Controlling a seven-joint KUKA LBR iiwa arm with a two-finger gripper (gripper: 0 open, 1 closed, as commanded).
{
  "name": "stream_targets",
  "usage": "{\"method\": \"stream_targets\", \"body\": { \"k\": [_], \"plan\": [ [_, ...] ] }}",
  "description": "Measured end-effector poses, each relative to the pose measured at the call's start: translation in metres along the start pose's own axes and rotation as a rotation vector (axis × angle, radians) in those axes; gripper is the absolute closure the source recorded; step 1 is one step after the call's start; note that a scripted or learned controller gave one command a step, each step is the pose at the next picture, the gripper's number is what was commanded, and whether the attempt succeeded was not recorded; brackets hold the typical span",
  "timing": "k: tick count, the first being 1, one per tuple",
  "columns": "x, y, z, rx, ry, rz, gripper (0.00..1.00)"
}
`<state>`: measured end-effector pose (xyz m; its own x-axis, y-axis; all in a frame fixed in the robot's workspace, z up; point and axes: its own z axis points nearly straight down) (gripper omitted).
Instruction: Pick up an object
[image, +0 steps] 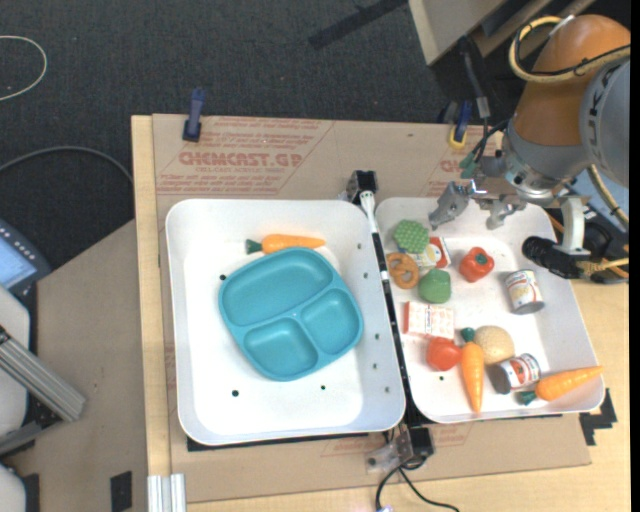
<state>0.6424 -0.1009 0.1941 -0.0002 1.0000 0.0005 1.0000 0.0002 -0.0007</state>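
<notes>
Bins are sitting side by side on the tabletop, which is covered with brown cardboard. The left bin is holding a teal divided plate, and a carrot is lying just beyond the plate's far edge. The right bin is carrying a scatter of toy food: a green round piece near its far left corner, a pretzel just beside it, a green ball, a red pepper, a small can, a red-and-white packet, a red piece, a second carrot standing on end toward the near edge, a beige ball, a dark-labelled jar and a third carrot lying along the near right corner.

The gripper is hovering over the far edge of the right bin, its fingers spread apart and grasping nothing, with the red pepper just below them.
</notes>
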Motion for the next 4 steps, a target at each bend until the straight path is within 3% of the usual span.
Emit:
{"method": "stream_targets", "body": {
  "k": [1,2,3,4],
  "plan": [
    [-0.066,-0.036,0.116,0.01,0.0,0.008,0.0],
    [-0.08,-0.131,0.052,0.005,0.003,0.006,0.0],
    [-0.079,-0.126,0.045,-0.002,-0.001,0.002,1.0],
    [0.024,-0.161,0.008,0.002,0.005,-0.009,1.0]
  ]
}}
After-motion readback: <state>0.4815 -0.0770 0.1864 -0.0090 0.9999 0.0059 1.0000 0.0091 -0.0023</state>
